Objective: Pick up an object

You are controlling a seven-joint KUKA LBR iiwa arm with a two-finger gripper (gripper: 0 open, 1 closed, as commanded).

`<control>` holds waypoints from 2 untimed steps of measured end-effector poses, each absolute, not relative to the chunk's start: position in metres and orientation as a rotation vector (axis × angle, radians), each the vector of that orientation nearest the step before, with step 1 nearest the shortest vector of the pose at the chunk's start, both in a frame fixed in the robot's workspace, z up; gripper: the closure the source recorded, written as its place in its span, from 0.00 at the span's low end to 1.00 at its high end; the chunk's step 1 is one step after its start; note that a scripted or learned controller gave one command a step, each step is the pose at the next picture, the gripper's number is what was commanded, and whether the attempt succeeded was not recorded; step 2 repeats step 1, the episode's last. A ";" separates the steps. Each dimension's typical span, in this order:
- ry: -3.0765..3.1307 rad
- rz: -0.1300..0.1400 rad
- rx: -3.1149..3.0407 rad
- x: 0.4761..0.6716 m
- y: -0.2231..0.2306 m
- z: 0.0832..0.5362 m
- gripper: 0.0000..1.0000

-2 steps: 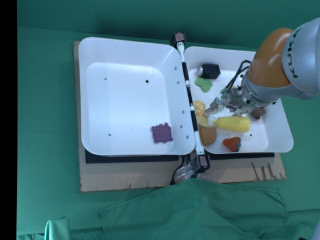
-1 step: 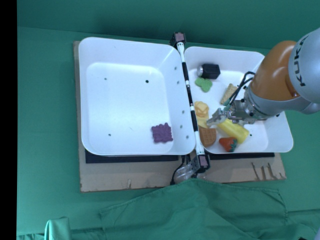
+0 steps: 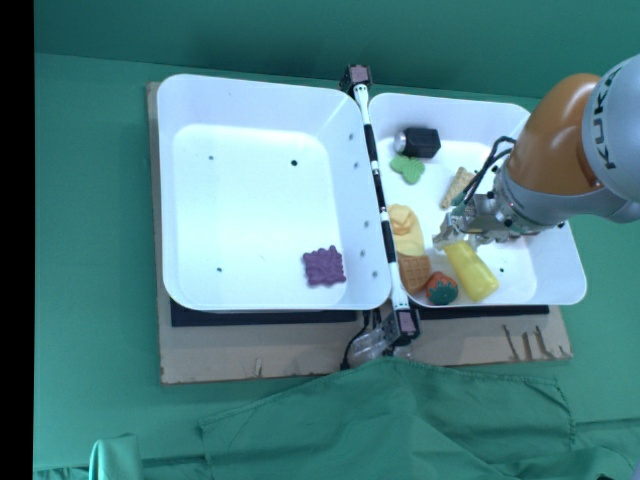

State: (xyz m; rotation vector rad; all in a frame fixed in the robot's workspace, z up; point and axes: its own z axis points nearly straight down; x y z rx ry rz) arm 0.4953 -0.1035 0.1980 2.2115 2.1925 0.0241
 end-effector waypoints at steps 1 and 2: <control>2.186 0.027 2.213 0.496 -0.104 0.209 1.00; 2.186 0.027 2.213 0.496 -0.104 0.209 1.00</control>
